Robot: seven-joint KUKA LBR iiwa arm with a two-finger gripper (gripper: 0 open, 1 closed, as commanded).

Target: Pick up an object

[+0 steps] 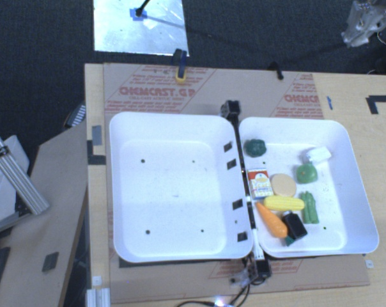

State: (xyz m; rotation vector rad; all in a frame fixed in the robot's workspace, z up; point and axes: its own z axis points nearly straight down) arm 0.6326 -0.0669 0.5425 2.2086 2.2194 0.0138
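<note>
The grey metal gripper (365,23) hangs high at the upper right, off the bench; its opening cannot be told. Well below and left of it, the right white bin (353,147) holds small toys, including a yellow corn cob (284,203) lying crosswise.

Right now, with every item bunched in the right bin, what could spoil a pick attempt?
The yellow corn, orange carrot and black block touch, so the tool might close on two items or push one aside. The red-and-white carton lies near the divider, leaving little room on that side. The tool sits up at the far right corner, a long way from the cluster.
</note>
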